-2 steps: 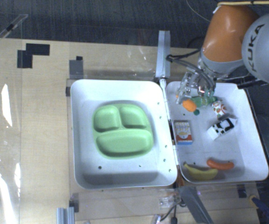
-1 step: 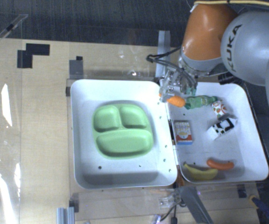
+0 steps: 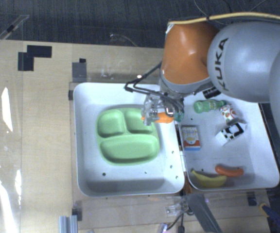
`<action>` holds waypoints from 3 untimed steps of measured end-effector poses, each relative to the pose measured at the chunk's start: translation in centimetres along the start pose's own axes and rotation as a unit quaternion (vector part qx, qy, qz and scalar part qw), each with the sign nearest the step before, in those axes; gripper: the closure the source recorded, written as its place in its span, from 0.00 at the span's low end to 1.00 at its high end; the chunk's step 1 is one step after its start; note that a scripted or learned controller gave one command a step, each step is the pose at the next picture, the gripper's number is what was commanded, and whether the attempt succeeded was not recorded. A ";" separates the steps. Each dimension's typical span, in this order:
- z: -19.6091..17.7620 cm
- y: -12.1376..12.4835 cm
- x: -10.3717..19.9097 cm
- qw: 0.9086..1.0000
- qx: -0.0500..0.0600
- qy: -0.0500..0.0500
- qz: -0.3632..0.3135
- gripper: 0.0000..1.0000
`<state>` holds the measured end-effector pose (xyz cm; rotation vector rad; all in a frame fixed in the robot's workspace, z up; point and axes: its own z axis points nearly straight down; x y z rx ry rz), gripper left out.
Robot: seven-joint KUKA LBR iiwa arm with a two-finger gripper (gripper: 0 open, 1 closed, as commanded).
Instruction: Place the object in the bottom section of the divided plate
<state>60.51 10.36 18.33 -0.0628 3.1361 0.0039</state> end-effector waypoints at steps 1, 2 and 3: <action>-1.4 4.7 3.2 1.000 0.000 0.000 0.007 1.00; -0.4 -2.1 8.8 0.998 0.000 -0.001 -0.063 1.00; 0.0 0.6 2.8 0.992 0.000 -0.001 -0.127 1.00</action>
